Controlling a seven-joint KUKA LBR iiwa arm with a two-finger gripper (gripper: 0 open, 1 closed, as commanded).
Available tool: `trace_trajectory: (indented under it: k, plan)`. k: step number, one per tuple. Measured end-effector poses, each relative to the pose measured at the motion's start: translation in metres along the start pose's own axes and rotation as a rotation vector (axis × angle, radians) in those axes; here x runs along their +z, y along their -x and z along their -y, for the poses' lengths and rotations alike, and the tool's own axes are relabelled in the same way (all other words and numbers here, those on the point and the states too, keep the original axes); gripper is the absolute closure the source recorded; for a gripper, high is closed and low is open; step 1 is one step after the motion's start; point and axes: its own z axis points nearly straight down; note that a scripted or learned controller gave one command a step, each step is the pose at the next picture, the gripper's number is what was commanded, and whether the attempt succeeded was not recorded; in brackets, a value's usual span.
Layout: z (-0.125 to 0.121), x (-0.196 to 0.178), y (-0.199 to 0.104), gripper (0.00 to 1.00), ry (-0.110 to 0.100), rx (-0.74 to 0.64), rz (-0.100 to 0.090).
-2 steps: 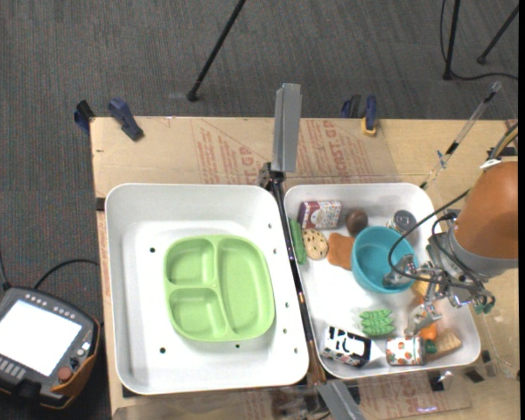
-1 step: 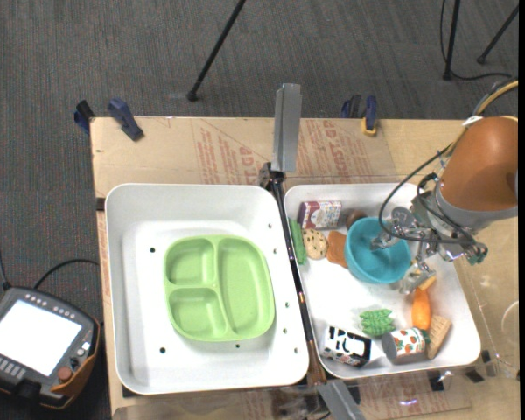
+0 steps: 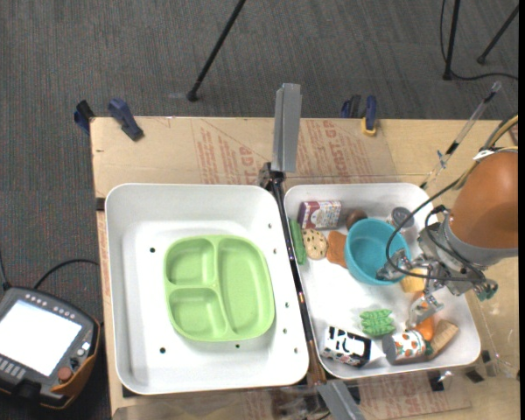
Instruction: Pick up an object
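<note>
reaches in from the right edge of the view, low over the bench. shows a broad orange band (image 3: 488, 201) rounded at the top of the wrist, lit brighter along its upper curve. carries grey wrist housing (image 3: 459, 250) just beneath the band, ringed with looping dark cables on the left side. points downward and slightly leftward, ending in the gripper (image 3: 427, 294) under the wrist. leaves the finger state too cluttered and small to read from this slanted overhead angle.

The cardboard-covered desk (image 3: 201, 151) is carrying two white bins side by side, the left bin (image 3: 127, 234) and the right bin (image 3: 367, 191), touching at the middle.
</note>
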Motion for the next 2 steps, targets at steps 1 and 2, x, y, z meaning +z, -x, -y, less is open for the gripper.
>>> trace_trajectory:
  k: [1, 2]
  plan:
    - [-0.0004, -0.0127, 0.0036, 1.0, -0.002, -0.002, 0.008]
    - [-0.0013, -0.0097, 0.0024, 0.0, 0.001, -0.002, 0.003]
